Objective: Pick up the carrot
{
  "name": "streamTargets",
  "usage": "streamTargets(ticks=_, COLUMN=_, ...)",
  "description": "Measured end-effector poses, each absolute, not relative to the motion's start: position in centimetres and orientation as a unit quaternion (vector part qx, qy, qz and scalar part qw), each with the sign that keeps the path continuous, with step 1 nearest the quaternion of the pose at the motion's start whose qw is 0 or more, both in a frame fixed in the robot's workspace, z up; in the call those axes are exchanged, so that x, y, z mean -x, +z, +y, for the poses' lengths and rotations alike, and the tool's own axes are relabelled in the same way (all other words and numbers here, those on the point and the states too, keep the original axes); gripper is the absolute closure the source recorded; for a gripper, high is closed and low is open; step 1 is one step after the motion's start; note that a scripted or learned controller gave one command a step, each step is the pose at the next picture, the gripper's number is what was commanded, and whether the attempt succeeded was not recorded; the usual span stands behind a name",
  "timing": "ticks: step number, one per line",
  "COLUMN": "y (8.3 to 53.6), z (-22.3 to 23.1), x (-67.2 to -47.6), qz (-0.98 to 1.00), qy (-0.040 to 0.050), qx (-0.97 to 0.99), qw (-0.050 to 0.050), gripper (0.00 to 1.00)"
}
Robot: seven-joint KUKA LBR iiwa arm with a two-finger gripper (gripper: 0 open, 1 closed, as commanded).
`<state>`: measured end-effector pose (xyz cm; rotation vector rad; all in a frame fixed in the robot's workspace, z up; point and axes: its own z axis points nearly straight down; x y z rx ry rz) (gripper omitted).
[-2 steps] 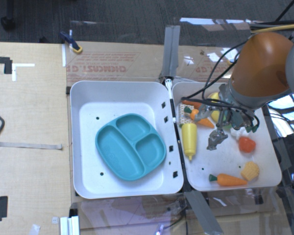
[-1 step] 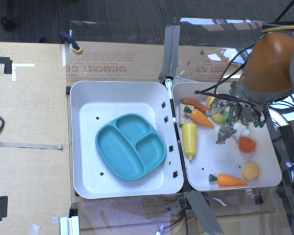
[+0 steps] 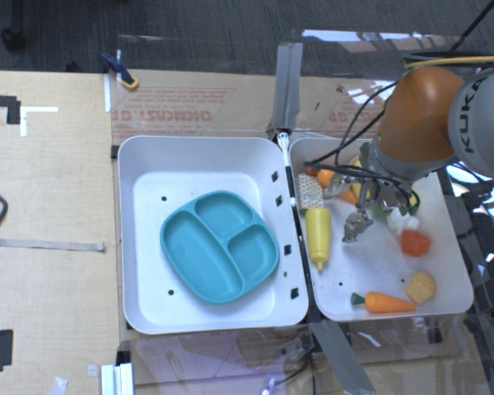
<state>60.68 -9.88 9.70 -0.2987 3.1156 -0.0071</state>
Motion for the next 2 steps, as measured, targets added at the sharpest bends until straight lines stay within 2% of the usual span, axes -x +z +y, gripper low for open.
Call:
streamTargets(ticks=1, y=10.7, z=-9.8, x=-60.8, qz=0.995, qy=-0.0023, qx=0.095, qw=0.009, gripper=1.0)
streamTargets(ticks=2, y=9.3, z=-11.0, x=-49.6, qz=0.982, qy=-0.0002, qx=0.188, qw=0.001, gripper=1.0)
